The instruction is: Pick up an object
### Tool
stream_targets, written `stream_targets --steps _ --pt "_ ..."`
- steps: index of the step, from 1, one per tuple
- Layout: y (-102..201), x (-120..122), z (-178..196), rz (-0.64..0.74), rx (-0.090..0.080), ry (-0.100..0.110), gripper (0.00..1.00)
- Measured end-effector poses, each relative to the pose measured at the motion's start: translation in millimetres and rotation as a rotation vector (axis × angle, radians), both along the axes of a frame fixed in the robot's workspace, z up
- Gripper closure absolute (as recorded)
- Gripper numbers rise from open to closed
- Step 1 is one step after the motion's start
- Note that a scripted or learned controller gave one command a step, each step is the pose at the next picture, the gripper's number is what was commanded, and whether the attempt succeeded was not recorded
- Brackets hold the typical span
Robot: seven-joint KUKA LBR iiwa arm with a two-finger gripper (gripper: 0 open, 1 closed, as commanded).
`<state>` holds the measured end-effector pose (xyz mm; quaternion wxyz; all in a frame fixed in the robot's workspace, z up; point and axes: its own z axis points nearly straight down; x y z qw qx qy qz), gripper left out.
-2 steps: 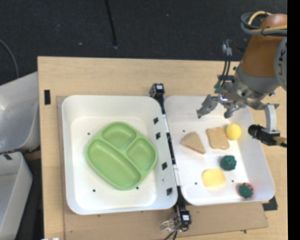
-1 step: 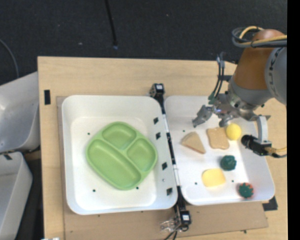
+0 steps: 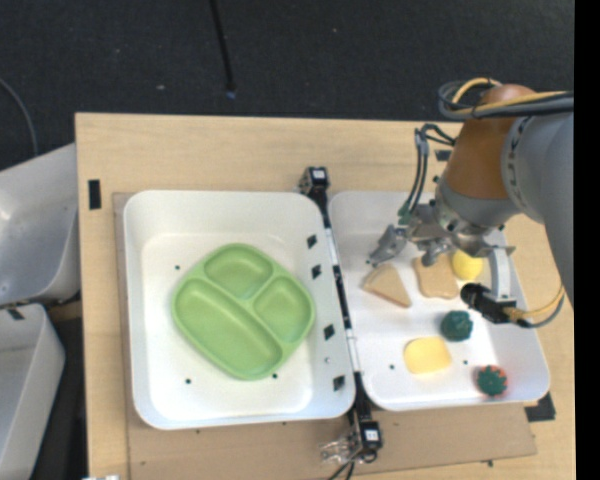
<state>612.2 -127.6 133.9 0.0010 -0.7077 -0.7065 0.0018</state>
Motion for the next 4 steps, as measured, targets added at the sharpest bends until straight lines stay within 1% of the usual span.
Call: stream_targets --steps 1,2,3,4 --pt "-1.1 -0.3 -34.8 -0.002 0.000 -0.002 0.00" --pt "-2.4 1.1 -21.3 -0.006 -0.001 -0.007 1.00" --pt "0.2 1.3 22.9 0.001 0.000 -0.008 1.00" --pt "-4.0 3.8 87.4 0.003 -0.001 -0.011 1.00"
